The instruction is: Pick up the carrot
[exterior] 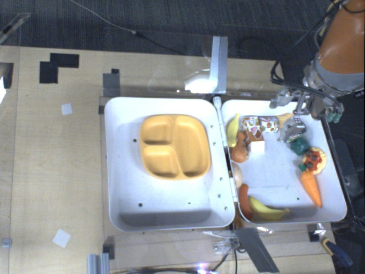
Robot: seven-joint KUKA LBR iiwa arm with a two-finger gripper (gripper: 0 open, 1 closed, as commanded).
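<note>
Tool (293, 127) at upper part of right bin (274, 164); finger spread hard to make out, cannot tell if apart or together; nothing visibly between fingers. Green item (299, 146) just at 5 o'clock of tool, partly hidden. Carrot (311, 187) farther at 5 o'clock, lying near right wall, apart from tool. Arm (341, 39) cut off at frame edge, 1 o'clock. Yellow divided tray (174, 146) in left bin (125, 198), 9 o'clock.
</note>
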